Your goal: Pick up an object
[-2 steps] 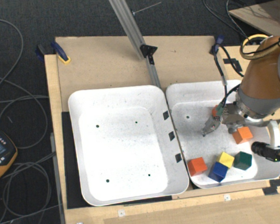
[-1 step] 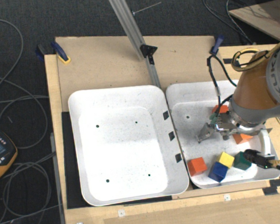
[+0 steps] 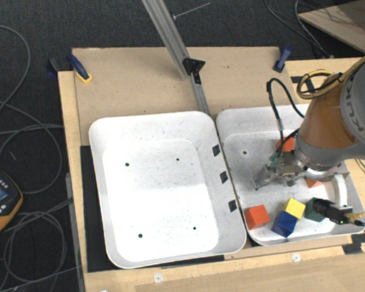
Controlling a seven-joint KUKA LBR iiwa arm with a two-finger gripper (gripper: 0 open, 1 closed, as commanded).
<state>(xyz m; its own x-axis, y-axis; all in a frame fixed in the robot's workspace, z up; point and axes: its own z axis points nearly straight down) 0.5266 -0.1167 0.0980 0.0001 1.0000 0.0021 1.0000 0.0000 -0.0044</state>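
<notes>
The arm (image 3: 332, 124) enters from the right of the camera view and is positioned over the right bin (image 3: 247, 126). The gripper (image 3: 274, 174) sits low over the middle of this bin, pointing toward the divider between the two bins. The state of the jaws cannot be determined from this view, and no object is visible between them. The candidate objects lie along the near edge of the right bin. The orange cube (image 3: 258, 215) rests near the front left corner, apart from the gripper. The yellow cube (image 3: 295, 207) lies to its right, touching or just beside the blue block (image 3: 283, 224), which sits against the front rim. The green block (image 3: 313, 210) lies just beside the yellow cube on its right. A red-orange piece (image 3: 287, 144) shows behind the gripper, partly hidden by the wrist. The left bin (image 3: 153, 176) stands just beside the right bin on the bench (image 3: 133, 77). A grey metal rail (image 3: 166, 24) runs at a slant from the top of the view down to the gap between the bins.
</notes>
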